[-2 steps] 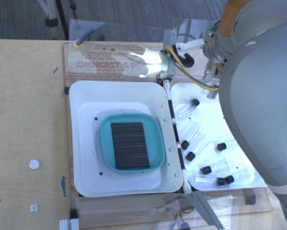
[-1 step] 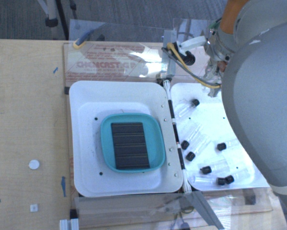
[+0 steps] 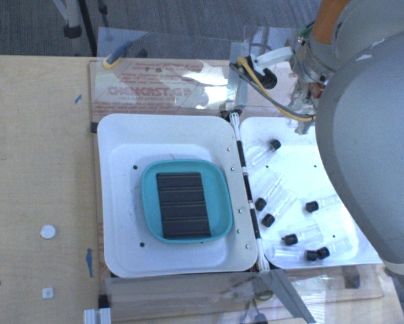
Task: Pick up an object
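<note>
Vials (image 3: 277, 189) of clear plastic with black caps lie scattered across the right bin (image 3: 289, 155). From my seat these look like the nearest things to pick. One lies near the back of the bin, two have their caps close to the divider between the bins, and the others sit toward the front, partly under the arm's edge. All of them are flat on the bin floor.

The left bin (image 3: 121, 147) holds a teal tray (image 3: 152, 201) with rounded corners, roughly centred. A dark ribbed block (image 3: 183, 206) rests inside it.

I see the arm (image 3: 370, 147) as a broad grey mass over the right side of the right bin, with its orange band (image 3: 333, 9) at the top of the view. Its wrist hangs above the back edge of that bin, trailing a yellow cable (image 3: 282, 106). The gripper (image 3: 303, 113) shows there, well apart from every vial and high over the rear rim. I cannot tell whether it is open or closed, because the wrist hardware and the glare hide its tip. I see nothing held in it.

Behind the left bin lies a clear sheet (image 3: 154, 90) with faded red lettering. On the tan surface (image 3: 33, 147) to the left sits a small white disc (image 3: 47, 231).
</note>
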Controlling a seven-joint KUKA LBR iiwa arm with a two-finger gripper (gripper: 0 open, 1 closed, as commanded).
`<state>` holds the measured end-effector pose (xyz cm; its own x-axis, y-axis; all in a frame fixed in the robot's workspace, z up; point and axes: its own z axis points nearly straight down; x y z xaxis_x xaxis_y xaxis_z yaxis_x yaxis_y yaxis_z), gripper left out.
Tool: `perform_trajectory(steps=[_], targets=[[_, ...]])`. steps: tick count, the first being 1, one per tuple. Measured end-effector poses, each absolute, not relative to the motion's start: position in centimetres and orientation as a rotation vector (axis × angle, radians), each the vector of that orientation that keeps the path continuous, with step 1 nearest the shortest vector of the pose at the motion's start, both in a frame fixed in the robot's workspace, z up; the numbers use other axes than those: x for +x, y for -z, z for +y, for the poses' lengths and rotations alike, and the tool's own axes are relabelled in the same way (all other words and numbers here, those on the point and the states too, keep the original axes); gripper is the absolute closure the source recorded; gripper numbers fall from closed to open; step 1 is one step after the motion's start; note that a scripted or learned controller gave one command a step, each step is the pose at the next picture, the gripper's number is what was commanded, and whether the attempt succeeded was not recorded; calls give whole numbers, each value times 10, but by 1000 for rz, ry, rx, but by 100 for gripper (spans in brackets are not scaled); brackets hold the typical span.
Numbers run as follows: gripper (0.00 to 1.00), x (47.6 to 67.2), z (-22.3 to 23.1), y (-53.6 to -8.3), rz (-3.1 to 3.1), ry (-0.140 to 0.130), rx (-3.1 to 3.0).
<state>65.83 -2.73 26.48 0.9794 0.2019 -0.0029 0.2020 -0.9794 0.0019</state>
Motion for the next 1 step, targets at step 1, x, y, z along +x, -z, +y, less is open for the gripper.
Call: perform_trajectory(steps=[1], targets=[[100, 646, -83, -184, 429, 9, 3114]])
